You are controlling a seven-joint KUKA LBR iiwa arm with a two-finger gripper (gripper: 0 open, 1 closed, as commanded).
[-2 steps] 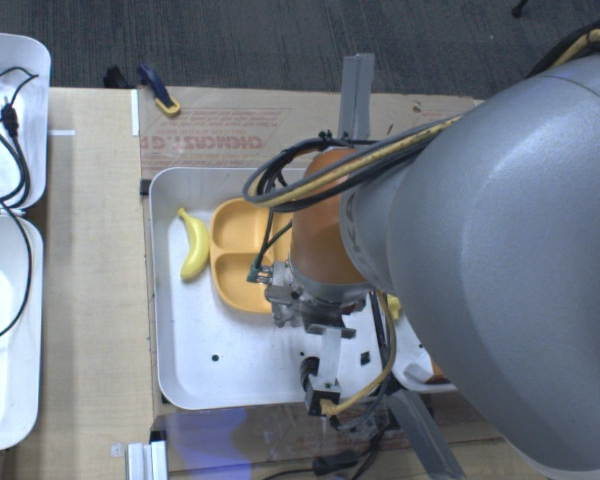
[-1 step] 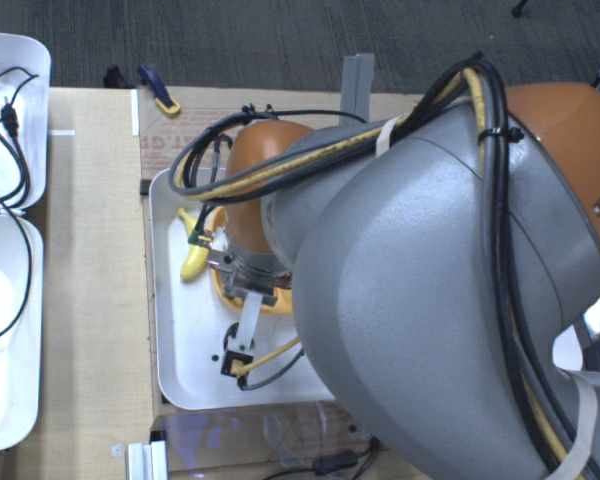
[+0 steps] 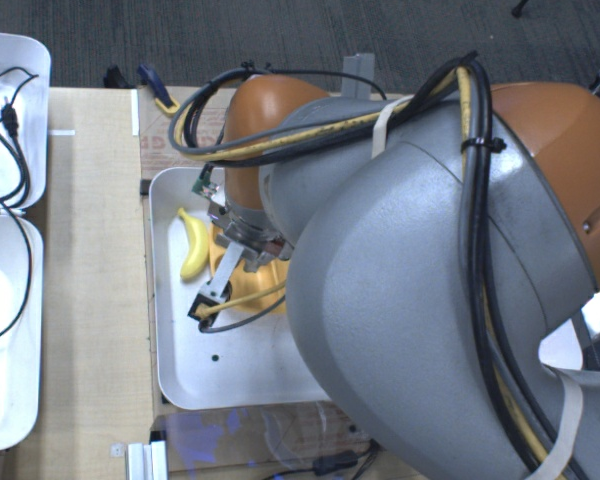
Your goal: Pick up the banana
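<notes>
Banana [image 3: 193,246] lies flat in the white bin [image 3: 185,368], just beside the gripper [image 3: 242,240], on its view-left side. The wrist above hides the gripper; clenched or released, cannot tell.

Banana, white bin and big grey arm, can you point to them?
banana [image 3: 194,246], camera view, middle of its yellow curve.
white bin [image 3: 240,370], camera view, bare floor near its lower rim.
grey arm [image 3: 410,298], camera view, its wide grey shell.
</notes>
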